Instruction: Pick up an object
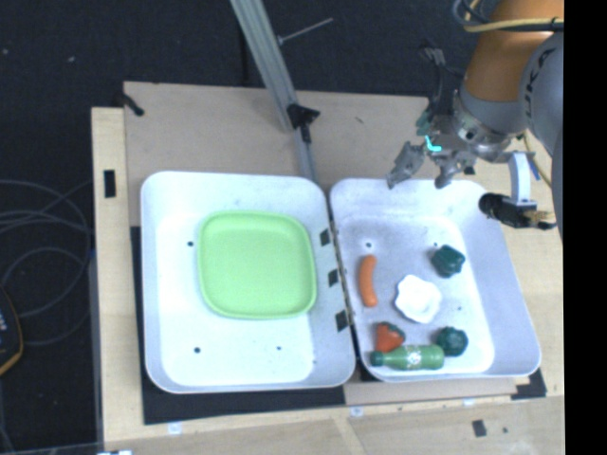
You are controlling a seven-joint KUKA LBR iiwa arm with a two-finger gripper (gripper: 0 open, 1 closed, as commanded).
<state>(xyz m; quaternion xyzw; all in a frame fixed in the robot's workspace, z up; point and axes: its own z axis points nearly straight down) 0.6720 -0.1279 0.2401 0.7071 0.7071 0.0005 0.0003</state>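
Since the small things lie crowded toward the near end of the right bin (493, 254), the orange sausage (367, 281) just beside its left wall, we judge a descent there could strike the wall. Our pincer (419, 171) hangs spread wide and empty over the bin's far rim, well apart from them, so a long reach could drift and close on nothing.

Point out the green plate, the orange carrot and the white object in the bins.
green plate (256, 263): camera view, middle of its flat face.
orange carrot (368, 281): camera view, mid-length of its body.
white object (418, 298): camera view, centre of its top.
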